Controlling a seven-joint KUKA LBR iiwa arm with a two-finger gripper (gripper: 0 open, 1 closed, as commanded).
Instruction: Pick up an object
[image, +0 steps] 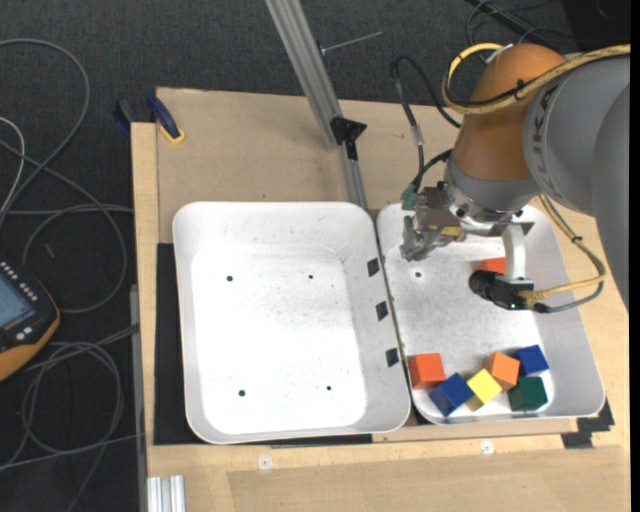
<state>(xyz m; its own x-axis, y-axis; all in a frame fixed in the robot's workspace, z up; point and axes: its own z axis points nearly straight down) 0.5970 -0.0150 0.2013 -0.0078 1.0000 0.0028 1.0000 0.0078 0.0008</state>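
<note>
Currently: gripper (415, 248) over right bin (440, 300), twelve o'clock end; finger spacing cannot be told. Coloured blocks (480, 380) clustered at six o'clock corner. Left bin (200, 225) alongside.

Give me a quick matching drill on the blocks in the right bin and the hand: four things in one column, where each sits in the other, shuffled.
Things:
1. yellow block
2. green block
3. lone orange block
4. hand

Places:
A. at the bin's near right corner
B. over the far left part of the right bin, close to the divide between the bins
C. leftmost of the blocks along the near edge
D. between two blue blocks, in the middle of the cluster

Pairs: 1-D, 2-A, 3-C, 4-B
</note>
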